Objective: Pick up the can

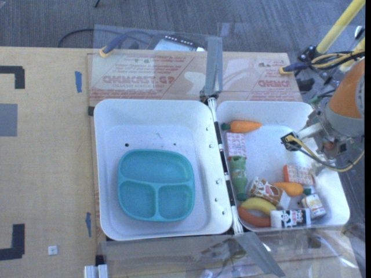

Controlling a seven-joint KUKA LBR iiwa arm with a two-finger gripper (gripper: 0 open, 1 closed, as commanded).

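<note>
What looks like the can (pixel 236 145), with a red and white label, lies on its side along the left wall of the right bin (pixel 272 113). A green item (pixel 238 175) lies just below it in the view. My gripper (pixel 326 154) hangs over the right edge of the same bin, well to the right of the can and apart from it. Nothing is visibly held in it.
The right bin also holds a carrot (pixel 245 126), a second carrot (pixel 290 187), a red and white box (pixel 298 173), a brown carton (pixel 266 190), a banana (pixel 258 204), a sausage (pixel 252 216) and a black and white carton (pixel 290 218). A teal divided plate (pixel 155 185) lies in the left bin (pixel 116 120).
</note>
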